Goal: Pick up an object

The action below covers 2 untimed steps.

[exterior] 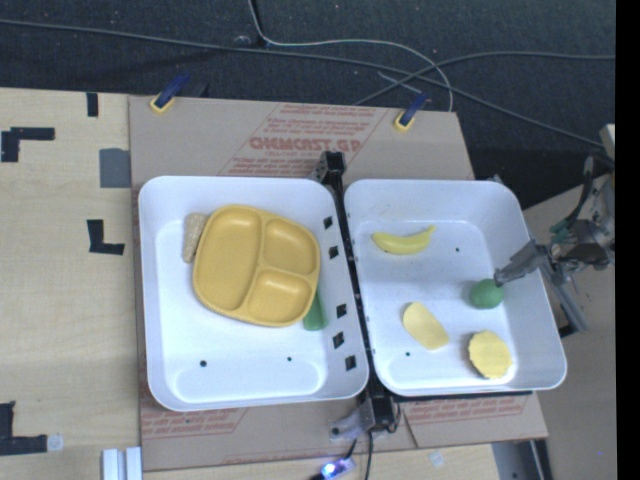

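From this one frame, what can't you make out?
- Gripper: small and blurred near the green object; contact unclear.
- Green piece: mostly under the yellow divided plate.
- Tan item: half hidden by that plate.
- Arm: cut off at the camera view's right.

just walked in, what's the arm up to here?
The gripper reaches in over the right bin's far right edge, its tip at a small green object. A grasp isn't visible. A banana and two yellow pieces lie in that bin; the left bin holds a yellow divided plate.
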Motion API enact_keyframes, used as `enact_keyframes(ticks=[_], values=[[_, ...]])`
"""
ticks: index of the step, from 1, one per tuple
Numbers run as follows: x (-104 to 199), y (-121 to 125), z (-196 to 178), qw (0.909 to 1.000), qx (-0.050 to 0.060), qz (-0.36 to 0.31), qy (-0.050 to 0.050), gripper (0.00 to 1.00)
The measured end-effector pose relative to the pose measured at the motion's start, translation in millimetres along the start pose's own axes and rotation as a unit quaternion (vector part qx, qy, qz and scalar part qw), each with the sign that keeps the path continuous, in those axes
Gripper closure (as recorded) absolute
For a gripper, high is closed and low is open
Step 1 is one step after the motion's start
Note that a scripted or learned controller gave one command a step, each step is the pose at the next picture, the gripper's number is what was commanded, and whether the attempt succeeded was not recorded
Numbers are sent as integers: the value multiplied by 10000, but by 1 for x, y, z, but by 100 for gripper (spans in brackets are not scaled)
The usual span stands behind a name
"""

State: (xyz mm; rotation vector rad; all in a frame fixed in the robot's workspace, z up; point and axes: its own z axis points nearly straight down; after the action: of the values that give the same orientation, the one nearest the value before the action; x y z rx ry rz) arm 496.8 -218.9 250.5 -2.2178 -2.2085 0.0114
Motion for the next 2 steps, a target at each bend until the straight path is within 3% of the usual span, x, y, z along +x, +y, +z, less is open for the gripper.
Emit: enact_keyframes(ticks=[1, 2], values=[[1, 2, -7, 10000, -60, -24, -18, 0], [5, 3, 57, 10000, -35, -25, -7, 0]])
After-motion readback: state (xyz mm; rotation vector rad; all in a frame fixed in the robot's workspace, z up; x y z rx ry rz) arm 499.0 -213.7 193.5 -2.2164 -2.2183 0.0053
